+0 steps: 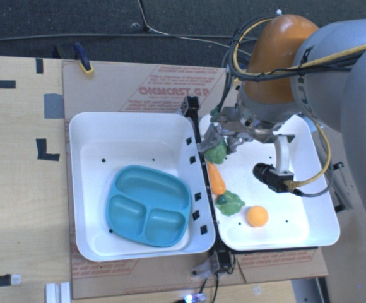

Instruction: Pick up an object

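Observation:
My gripper (224, 139) hangs low over the left side of the right bin (309, 232), close to the wall between the two bins. Directly under it lies a green leafy toy (216, 153), partly covered by the gripper. An orange carrot (216, 179) lies just in front of that toy. A second green leafy piece (230, 202) and a small orange ball (257, 216) sit nearer the bin's front. The arm's orange band (277, 49) and grey body hide the back of the right bin.
The left bin (88, 137) holds a blue divided plate (149, 205). A black cable fitting (272, 177) with a yellow cable hangs from the arm over the middle of the right bin. Both bins rest on a cardboard sheet (164, 87).

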{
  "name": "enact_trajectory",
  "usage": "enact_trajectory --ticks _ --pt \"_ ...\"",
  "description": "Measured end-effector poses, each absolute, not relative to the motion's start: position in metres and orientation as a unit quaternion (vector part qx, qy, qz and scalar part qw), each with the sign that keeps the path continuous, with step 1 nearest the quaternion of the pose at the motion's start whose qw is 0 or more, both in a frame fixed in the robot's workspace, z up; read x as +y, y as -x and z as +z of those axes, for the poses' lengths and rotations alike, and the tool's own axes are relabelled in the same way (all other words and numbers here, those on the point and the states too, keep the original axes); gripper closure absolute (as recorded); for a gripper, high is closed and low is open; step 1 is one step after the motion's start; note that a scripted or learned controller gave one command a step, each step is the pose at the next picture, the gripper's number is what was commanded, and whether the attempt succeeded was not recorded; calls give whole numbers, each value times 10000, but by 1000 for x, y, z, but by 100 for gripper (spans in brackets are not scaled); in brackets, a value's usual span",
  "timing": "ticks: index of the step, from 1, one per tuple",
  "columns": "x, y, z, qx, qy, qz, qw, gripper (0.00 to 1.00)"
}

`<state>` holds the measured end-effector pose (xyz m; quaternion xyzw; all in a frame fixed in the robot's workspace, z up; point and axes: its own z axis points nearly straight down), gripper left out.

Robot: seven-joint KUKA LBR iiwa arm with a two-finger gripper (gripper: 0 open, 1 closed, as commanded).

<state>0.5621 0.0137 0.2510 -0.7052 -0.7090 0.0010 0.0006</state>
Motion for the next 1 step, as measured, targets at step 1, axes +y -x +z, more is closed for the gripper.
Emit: enact_trajectory --ticks 1 --pt "64 -576 232 -7089 7053 12 6 100"
